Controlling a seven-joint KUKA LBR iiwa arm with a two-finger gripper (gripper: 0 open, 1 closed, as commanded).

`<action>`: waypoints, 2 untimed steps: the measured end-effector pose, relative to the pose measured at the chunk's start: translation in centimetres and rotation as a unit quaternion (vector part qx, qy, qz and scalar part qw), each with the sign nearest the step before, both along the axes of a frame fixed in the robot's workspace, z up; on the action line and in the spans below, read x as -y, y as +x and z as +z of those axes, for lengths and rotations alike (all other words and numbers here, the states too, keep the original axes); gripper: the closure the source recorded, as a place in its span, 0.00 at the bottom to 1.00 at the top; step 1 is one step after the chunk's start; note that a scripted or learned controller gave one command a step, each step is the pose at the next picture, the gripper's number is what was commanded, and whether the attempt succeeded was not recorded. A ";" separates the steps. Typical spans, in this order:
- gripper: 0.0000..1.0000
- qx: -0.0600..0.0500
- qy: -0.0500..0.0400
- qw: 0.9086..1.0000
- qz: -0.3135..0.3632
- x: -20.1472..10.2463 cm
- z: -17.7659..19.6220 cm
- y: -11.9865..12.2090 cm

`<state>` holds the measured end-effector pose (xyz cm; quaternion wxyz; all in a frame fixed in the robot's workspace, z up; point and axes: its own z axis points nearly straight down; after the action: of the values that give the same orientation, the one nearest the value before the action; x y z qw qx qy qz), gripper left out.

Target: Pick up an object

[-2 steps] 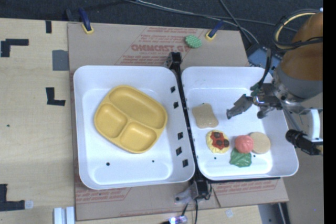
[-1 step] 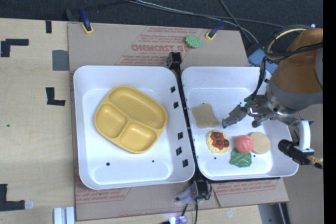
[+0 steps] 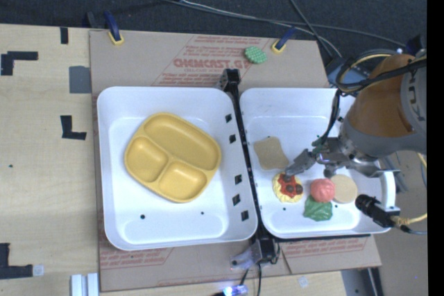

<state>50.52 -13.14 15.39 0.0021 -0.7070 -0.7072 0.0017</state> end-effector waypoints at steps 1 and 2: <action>0.00 0.000 0.000 1.000 0.000 -0.1 -4.4 -0.3; 1.00 0.001 0.000 1.000 0.001 -0.2 -3.2 -0.2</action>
<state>50.30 -12.99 12.24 0.0014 -0.7064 -0.7079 0.0006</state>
